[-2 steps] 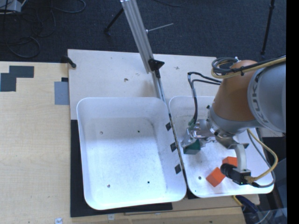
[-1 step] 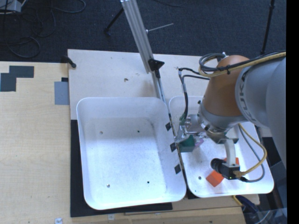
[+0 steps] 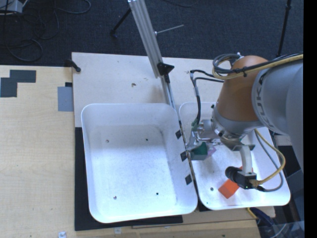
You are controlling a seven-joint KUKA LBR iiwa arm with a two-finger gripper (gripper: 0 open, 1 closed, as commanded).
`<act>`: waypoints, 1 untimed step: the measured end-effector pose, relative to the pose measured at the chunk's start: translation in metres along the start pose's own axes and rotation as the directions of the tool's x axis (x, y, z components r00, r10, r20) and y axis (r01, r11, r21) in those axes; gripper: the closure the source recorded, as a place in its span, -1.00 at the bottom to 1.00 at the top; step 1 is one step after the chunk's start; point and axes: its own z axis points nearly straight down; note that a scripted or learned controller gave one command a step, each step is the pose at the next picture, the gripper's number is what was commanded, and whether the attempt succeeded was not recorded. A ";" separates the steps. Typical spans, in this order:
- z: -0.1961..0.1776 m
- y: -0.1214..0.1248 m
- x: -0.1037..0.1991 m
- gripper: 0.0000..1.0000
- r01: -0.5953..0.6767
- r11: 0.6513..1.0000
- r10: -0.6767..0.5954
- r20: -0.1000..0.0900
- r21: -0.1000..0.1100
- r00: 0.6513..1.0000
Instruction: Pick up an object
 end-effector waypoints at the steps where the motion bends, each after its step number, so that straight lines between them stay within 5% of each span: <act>1: 0.012 0.074 0.058 1.00 0.013 1.000 -0.013 -0.013 0.000 1.000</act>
